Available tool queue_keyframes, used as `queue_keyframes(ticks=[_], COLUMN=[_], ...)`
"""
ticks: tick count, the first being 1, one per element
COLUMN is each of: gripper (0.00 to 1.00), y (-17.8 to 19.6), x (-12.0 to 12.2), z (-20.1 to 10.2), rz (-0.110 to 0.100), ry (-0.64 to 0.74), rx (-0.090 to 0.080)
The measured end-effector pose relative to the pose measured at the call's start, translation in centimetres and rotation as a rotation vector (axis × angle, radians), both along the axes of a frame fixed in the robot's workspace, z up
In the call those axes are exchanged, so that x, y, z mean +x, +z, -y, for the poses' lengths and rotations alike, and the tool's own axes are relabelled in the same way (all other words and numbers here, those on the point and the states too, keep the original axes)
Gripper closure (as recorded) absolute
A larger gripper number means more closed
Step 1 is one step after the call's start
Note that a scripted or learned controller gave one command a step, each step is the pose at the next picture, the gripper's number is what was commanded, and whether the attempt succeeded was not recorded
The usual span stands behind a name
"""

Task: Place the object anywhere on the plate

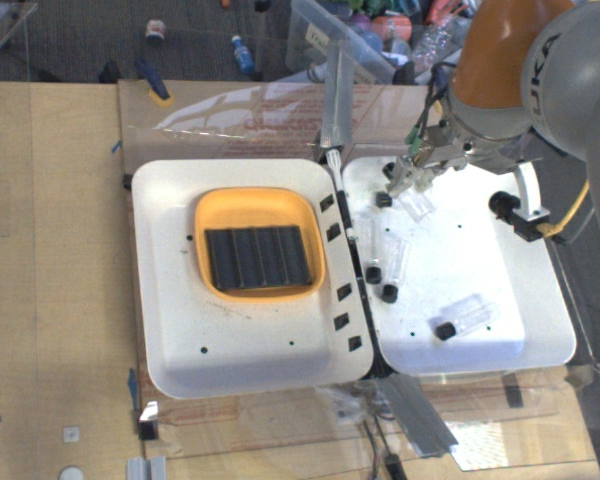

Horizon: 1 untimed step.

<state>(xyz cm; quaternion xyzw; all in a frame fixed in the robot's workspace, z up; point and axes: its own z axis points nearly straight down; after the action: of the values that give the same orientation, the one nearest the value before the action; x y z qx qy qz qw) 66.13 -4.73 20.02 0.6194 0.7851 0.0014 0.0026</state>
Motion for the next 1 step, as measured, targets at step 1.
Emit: queue_keyframes(ticks=[1], gripper=[1.00], y=[0.26], x=[0.62], z=[-2.92], rz=[0.000], ry=[0.066], rx=[0.000])
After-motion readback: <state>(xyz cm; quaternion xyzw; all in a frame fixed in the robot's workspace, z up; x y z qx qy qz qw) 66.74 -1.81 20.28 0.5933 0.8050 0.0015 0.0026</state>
